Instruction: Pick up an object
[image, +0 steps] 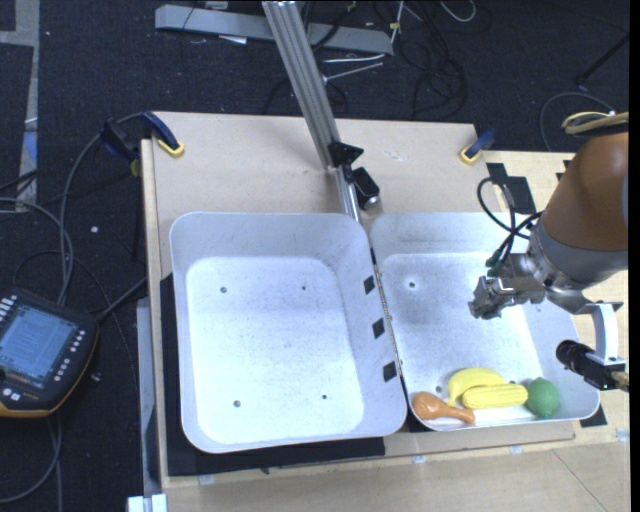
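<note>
Gripper (487, 303) above right bin (420, 240), state unclear; banana (486, 389) below it, apart.

**Bench surroundings, overhead slant view**

Pale wooden bench top (260, 165) sits on dark speckled carpet floor (80, 60). Two yellow-and-blue clamps grip its far edge, one at the left corner (160, 135), one towards the right (476, 146). A grey aluminium extrusion pole (308, 85) slants in from the top and ends at a black bracket (352, 170) near the seam between the bins. Black cables (60, 230) trail over the floor at left. A black handheld control pendant with a lit screen (38, 350) lies beside the bench, left edge of view.
</note>
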